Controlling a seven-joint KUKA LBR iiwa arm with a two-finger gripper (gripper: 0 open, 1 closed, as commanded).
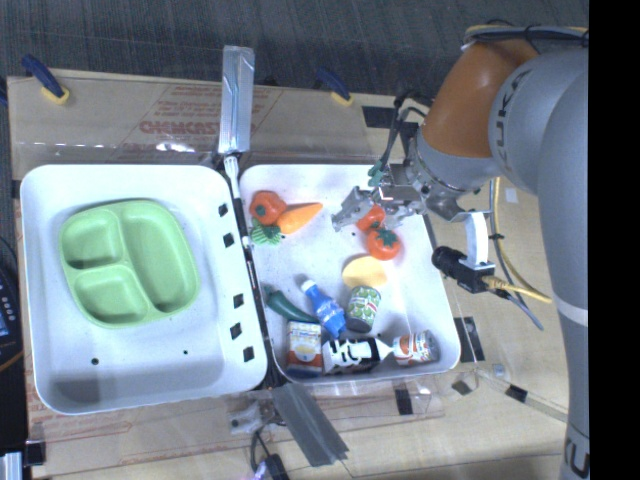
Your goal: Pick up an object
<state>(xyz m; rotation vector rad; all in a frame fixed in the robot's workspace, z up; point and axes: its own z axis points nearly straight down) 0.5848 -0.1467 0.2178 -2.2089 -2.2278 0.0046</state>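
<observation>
The gripper (372, 208) hangs low in the right bin (300, 268); whether it grips anything cannot be told. A toy tomato (383, 242) sits just beneath it, a toy carrot (299, 216) to its left.

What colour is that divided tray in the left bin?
Light green: the divided tray, seen in the camera view.

Divided tray (125, 260) in the left bin (40, 368); toy foods and bottles (crowded together) (345, 308) in the right bin (445, 328).

The grey arm reaches in from the right — its pincer (366, 211) lowered, wrist bent leftward.
</observation>
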